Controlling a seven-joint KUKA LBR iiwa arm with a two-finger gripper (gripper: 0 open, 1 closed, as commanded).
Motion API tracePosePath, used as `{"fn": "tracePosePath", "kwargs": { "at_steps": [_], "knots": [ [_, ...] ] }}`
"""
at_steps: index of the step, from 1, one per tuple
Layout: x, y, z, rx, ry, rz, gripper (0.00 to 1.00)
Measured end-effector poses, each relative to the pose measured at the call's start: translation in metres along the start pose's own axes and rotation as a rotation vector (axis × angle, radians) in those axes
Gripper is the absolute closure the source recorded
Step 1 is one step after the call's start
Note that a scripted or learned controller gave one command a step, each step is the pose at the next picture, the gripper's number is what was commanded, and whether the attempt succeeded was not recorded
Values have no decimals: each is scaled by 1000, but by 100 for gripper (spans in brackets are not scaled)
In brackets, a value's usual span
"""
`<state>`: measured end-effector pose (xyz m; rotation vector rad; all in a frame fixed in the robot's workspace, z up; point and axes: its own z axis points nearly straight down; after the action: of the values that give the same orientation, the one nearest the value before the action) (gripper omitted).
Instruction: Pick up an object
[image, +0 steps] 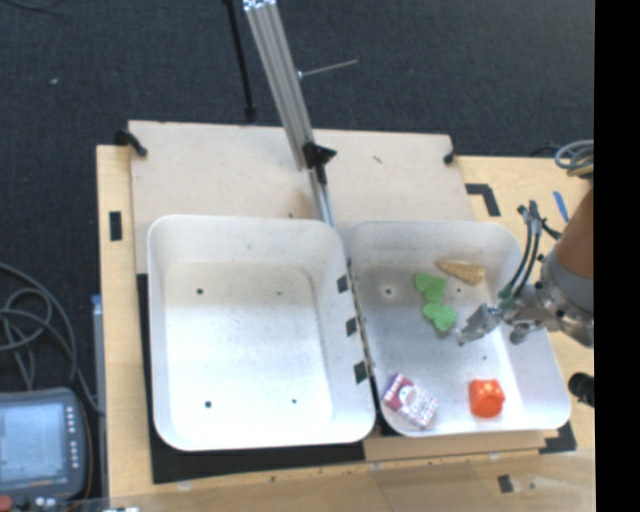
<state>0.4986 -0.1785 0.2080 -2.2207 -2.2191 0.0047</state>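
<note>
The right bin (395, 260) holds a tan wedge (461, 270) at the back, a green figure-eight piece (435, 302) in the middle, a red block (486, 398) at the front right and a small pink-and-white packet (411, 401) at the front. My gripper (478, 326) reaches in from the right edge, low over the bin floor just right of the green piece. Its grey fingers point left and nothing shows between them. How far apart they stand is too small to read.
The left bin (250, 330) sits beside the right one, and a dark clip strip (352, 320) marks the shared rim. A slanted aluminium post (290, 95) rises from the back of the bench. Cables (528, 240) hang by the arm's wrist.
</note>
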Motion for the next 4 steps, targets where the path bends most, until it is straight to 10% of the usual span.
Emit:
{"fn": "tracePosePath", "kwargs": {
  "at_steps": [2,3,4],
  "knots": [
    [-1,14,90,-1,0,3,0],
    [-2,16,77,-10,-1,9,100],
    [3,18,31,-11,-2,-4,100]
  ]
}}
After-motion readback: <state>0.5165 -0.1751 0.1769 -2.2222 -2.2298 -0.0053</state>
